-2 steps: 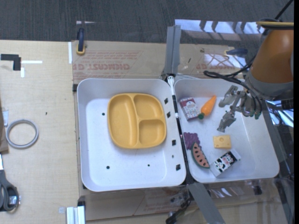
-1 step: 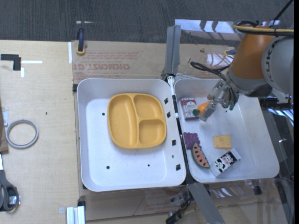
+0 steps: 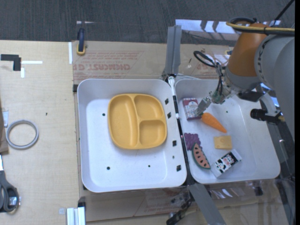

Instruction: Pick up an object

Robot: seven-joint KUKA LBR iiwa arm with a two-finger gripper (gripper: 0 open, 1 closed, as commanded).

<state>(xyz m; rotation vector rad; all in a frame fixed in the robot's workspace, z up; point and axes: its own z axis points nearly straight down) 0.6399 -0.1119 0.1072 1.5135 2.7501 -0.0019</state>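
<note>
The right bin (image 3: 253,172) holds several toy foods: a small maroon and white box (image 3: 190,108), an orange carrot (image 3: 213,122), a yellow cheese block (image 3: 223,142), purple grapes (image 3: 191,139), a watermelon slice (image 3: 201,156) and a black-and-white carton (image 3: 227,162). My gripper (image 3: 205,107) hangs low over the bin's upper left part, between the box and the carrot's thick end. I see nothing held in it. The grey arm with its orange band (image 3: 246,50) reaches in from the upper right.
A yellow divided plate (image 3: 137,121) lies in the left bin (image 3: 93,172). A roll of tape (image 3: 21,134) and scissors (image 3: 7,198) lie on the bench at the left. Black cables (image 3: 204,57) loop behind the right bin.
</note>
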